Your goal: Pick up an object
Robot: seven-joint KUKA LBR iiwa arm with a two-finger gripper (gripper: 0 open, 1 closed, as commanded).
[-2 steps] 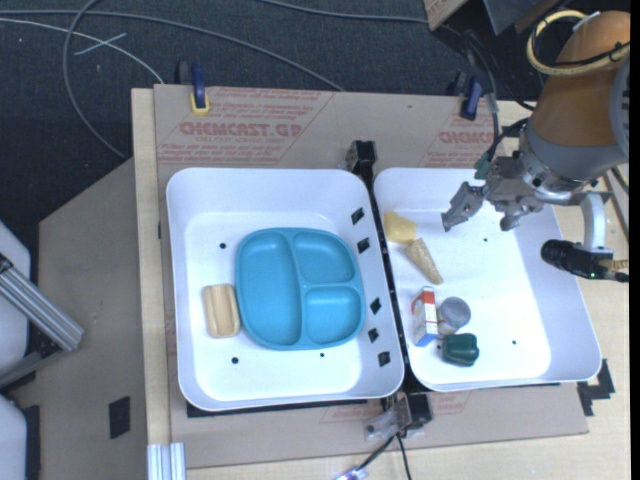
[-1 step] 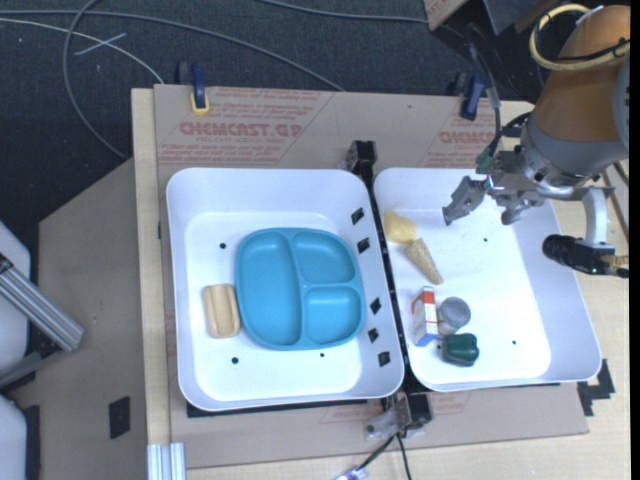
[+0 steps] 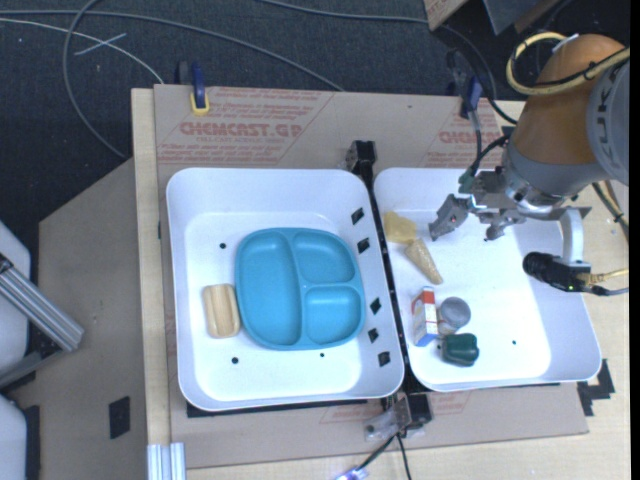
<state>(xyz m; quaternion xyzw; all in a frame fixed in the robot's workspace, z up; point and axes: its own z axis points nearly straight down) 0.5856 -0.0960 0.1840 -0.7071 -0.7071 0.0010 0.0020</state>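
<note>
Right bin (image 3: 560, 353), front edge: one dark green block (image 3: 461, 348), one grey disc (image 3: 454, 313) and one red-and-white carton (image 3: 425, 317), clustered and touching. Two pale yellow pieces (image 3: 412, 244) lie further back by the divider. Left bin (image 3: 190, 268): one blue divided plate (image 3: 298, 287), one tan sponge (image 3: 220, 310) beside it. Gripper (image 3: 470, 220) hovers over the right bin's back half, jaws spread open, holding nothing.

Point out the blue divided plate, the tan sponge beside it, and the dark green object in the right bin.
blue divided plate (image 3: 298, 288): camera view, its central ridge.
tan sponge (image 3: 221, 310): camera view, its top face.
dark green object (image 3: 461, 349): camera view, its middle.
</note>
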